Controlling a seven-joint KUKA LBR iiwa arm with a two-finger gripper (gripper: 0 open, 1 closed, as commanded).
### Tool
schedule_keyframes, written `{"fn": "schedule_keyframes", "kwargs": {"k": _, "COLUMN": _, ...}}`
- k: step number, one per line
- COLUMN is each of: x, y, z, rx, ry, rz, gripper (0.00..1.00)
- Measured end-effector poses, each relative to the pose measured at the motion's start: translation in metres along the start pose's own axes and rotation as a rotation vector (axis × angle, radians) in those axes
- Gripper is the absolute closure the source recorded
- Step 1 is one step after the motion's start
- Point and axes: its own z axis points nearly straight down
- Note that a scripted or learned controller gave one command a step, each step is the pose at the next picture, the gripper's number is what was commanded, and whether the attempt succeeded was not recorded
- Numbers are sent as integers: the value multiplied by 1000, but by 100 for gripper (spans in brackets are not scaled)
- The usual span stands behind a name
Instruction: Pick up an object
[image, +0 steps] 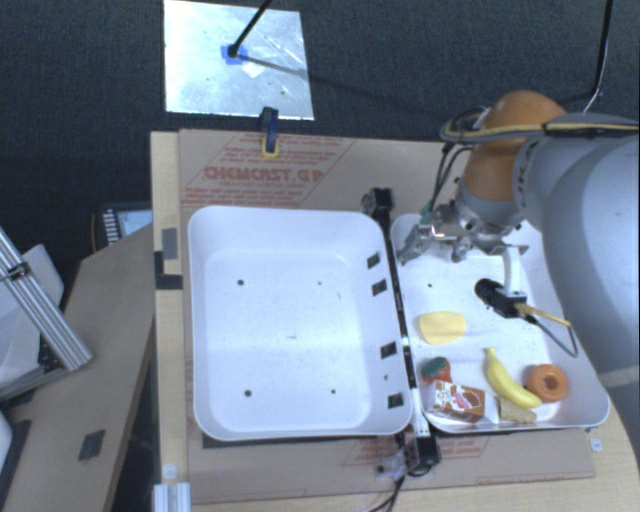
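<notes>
Status: pick not done. My hand (440, 238) hangs over the far end of the right-hand bin (432, 290) (camera's right), close to the wall it shares with the other bin (290, 330), above bare bin floor with nothing under it that I can see. I can't tell from this angle whether the hand is open or closed. Nothing shows in it, so I'm treating it as carrying nothing. All the candidate objects sit toward the near end of the same bin, apart from the hand. The pale yellow lump (441, 327) is closest, about mid-bin. The banana (503, 378) lies nearer the near edge, with an orange ring (547, 383) just beside it. A red-and-green piece (435, 369) sits by the dividing wall, touching or nearly touching a small printed carton (460, 401). A tan slice (516, 410) lies at the banana's near tip. What's left, as I judge it: choose a target, move over it, descend, close, lift. The yellow lump looks easiest: nearest, alone, clear space around it. The near-corner cluster is crowded, and a grab there risks nudging neighbours or closing on two things.
</notes>
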Motion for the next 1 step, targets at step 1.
{"fn": "schedule_keyframes", "kwargs": {"k": 1, "x": -4, "y": 0, "z": -11, "rx": -2, "ry": -2, "rz": 4, "gripper": 100}}
